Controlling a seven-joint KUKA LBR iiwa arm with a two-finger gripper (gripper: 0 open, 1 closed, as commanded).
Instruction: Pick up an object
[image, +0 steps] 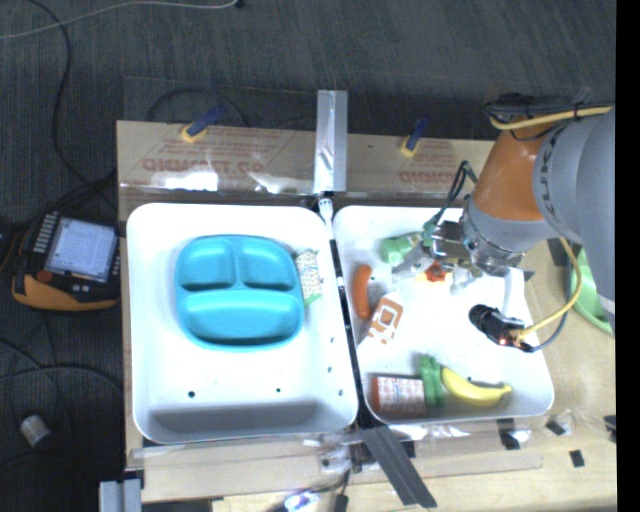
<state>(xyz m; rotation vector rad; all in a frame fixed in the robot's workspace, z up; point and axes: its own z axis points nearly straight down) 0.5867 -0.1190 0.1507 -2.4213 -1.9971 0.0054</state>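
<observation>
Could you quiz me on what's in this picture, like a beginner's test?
1. True or false: the blue divided plate lies in the left bin.
2. Which lies nearest the right bin's front edge? A) carrot B) banana C) green toy
3. Fill in: the gripper hangs over the ___ bin.

Key: 1 true; 2 B; 3 right.
</observation>
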